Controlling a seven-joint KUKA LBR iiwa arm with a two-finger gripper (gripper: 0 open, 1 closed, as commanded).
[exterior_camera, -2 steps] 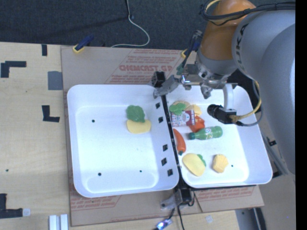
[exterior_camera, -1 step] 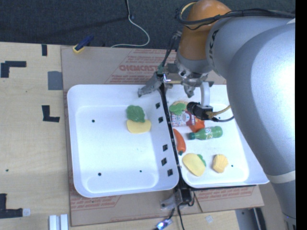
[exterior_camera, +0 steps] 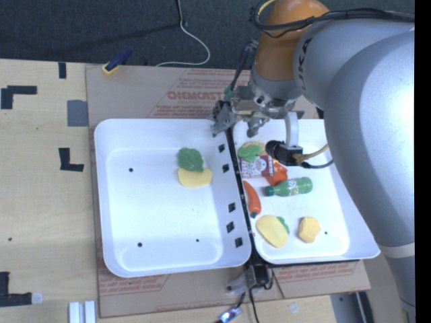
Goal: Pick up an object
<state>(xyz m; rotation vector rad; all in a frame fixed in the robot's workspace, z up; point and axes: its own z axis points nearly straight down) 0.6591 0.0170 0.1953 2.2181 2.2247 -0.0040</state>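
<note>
Gripper (exterior_camera: pixel 252 123) hangs over the far edge of the right bin (exterior_camera: pixel 337 244), close to the divider it shares with the left bin (exterior_camera: pixel 114 200); from this slant I cannot tell how it is set, and nothing can be seen caught in it.

Several small toy foods lie in the right bin. Just below the tool, near the far edge by the divider, sits a pale piece with a green top (exterior_camera: pixel 250 151), touching a red-and-white packet (exterior_camera: pixel 264 167). Along the divider, midway down, lies an orange carrot (exterior_camera: pixel 252 197). A green bottle (exterior_camera: pixel 291 188) lies on its side near the middle of the bin. Toward the near edge rest a yellow slice (exterior_camera: pixel 272 230) and, well apart from the divider, a yellow chunk (exterior_camera: pixel 309 229). In the left bin, a green leafy piece (exterior_camera: pixel 190 158) touches a yellow piece (exterior_camera: pixel 194 177) close to the divider side.

The nearest candidate is probably the green-topped piece. It looks like light, hollow plastic: stiff, smooth and likely slippery, not fragile. Its rounded shape may squirt out of a shallow pinch, so a hold across its narrow middle, set low, seems safest. The packet crowding it and the divider wall leave little room on those sides. The bottle would roll; across its body is the better hold.
</note>
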